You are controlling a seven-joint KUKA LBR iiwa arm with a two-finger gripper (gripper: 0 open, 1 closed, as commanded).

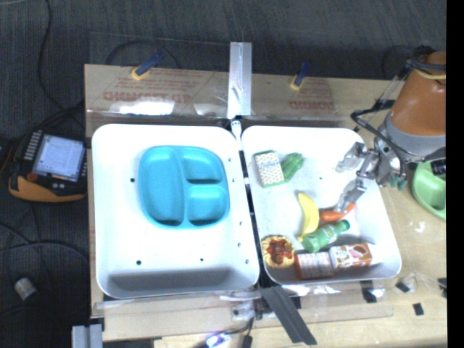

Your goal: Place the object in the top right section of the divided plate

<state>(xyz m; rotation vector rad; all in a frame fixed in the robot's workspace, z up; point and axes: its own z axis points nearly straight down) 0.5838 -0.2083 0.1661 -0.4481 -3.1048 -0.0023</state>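
The left bin (116,259) holds the divided plate (181,185), a blue tray with one long section and two smaller ones. The right bin (377,216) holds the toys. The gripper (354,171) hangs over this bin's right side, jaws spread wide, one finger touching the carrot (336,214), a small orange piece lying beside the banana (309,212).

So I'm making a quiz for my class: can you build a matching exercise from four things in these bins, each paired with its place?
Things:
1. blue divided plate
2. banana
3. pizza slice
4. ketchup bottle

Places:
A. right bin's front left corner
B. left bin
C. right bin's front edge, lying flat
D. middle of right bin

Pairs: 1-B, 2-D, 3-A, 4-C
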